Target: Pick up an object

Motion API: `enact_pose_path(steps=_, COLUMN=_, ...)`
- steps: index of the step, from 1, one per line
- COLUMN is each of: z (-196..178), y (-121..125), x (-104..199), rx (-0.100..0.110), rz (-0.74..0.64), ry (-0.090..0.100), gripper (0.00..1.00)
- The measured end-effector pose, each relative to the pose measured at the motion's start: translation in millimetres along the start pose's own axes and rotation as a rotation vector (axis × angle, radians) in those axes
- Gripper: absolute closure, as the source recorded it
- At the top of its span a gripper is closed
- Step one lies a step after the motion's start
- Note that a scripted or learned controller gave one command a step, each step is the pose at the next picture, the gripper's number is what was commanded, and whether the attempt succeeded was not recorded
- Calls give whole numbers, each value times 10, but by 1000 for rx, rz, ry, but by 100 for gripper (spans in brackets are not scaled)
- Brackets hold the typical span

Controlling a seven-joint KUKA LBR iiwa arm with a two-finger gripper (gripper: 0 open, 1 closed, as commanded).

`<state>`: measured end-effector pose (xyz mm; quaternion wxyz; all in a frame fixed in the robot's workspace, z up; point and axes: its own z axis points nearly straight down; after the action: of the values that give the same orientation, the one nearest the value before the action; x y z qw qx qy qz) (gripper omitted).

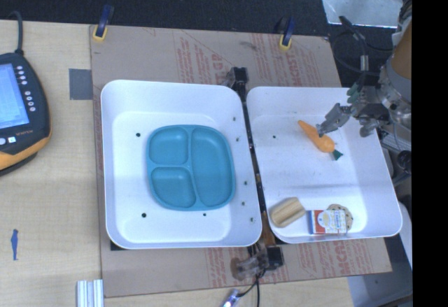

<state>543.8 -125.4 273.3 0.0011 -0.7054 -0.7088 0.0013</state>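
Blue divided plate [190,166], handheld pendant [17,106]

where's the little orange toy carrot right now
The small orange plastic carrot lies in the upper part of the right-hand shallow white bin, in the camera view's right half. The two-finger gripper is just to its upper right.

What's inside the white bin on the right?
In the right shallow white bin lie an orange toy carrot, a tan bread-like roll and a small red-and-white box. The gripper hangs over the carrot's end; whatever lies beneath it is covered.
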Motion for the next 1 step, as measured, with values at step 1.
enact_pose_path(steps=1, z=1252, y=485, x=-276, rx=2, rz=1, ry=-1, gripper=0)
